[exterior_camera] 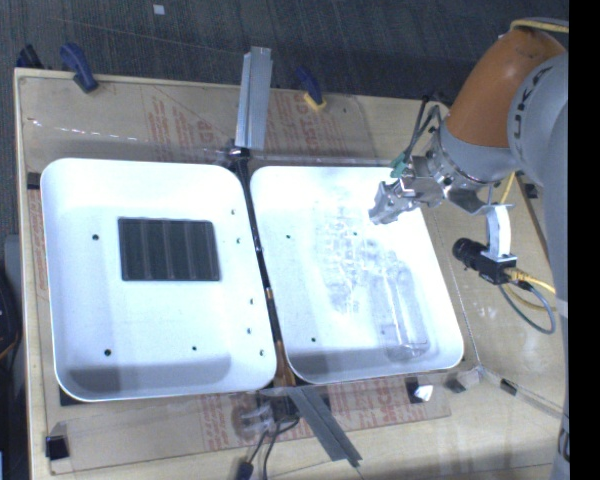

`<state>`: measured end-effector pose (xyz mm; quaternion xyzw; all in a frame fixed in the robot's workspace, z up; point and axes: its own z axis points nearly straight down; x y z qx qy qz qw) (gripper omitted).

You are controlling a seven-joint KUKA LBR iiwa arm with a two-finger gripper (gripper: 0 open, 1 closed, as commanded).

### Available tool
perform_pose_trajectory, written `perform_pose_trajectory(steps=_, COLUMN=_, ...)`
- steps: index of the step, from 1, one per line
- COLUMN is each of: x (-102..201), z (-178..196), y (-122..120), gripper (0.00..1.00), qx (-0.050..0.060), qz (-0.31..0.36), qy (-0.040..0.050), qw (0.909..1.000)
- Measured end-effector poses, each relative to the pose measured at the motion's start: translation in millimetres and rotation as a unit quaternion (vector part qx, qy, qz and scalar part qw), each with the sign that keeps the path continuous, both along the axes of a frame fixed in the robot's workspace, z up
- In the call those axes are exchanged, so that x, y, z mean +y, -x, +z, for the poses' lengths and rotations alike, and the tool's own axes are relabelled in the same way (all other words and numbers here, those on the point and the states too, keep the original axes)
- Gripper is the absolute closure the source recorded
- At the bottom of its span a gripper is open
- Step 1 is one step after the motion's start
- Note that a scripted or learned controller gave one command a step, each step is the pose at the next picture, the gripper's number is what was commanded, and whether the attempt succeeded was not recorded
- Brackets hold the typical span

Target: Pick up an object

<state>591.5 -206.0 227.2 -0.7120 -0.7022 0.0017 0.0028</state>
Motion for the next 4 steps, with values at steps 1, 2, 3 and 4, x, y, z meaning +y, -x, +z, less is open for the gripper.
perform_pose_trajectory(steps=1, x=12.6, z=-25.8, y=-13.9, gripper=1.00, qx=0.000, qz=-0.053, qy=0.0001, qw=0.9986)
perform_pose_trajectory(steps=2, x=20.2, z=-44.6, y=-27.7, gripper=1.00, qx=0.000, qz=0.026, qy=-0.0011, qw=0.9997)
perform_pose_trajectory(steps=3, x=20.0, z=-44.6, y=-27.7, gripper=0.00, qx=0.000, qz=0.025, qy=-0.0011, qw=0.9997)
perform_pose_trajectory(steps=4, x=-2.6, z=-135.9, y=-17.5, gripper=0.00, qx=-0.001, qz=-0.043, qy=0.0006, qw=0.9991)
